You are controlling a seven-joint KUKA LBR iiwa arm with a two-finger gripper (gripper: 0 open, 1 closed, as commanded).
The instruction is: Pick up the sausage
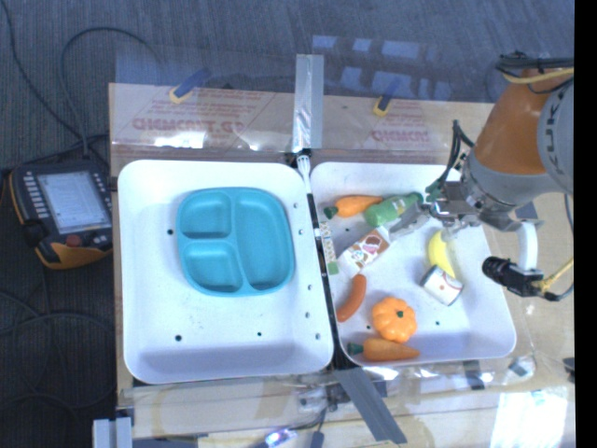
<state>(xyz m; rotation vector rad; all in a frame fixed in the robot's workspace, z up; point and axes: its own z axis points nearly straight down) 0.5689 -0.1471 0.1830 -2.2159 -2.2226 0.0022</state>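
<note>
- hovering over the upper right of the right bin (499, 339), the hand (446, 208) sat near the green bottle (392, 210) and banana (441, 253); how wide it stood, i cannot tell.
- nothing was visible in its grasp.
- the sausage (352, 297) lay well apart, by the bin's left wall, beside the pumpkin (395, 319) and below the small carton (364, 248).
- judging by this, the pick was not yet done: reach, descent and grasp all remained.

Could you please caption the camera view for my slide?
Hand beside the green bottle, with the sausage lying untouched.
</note>
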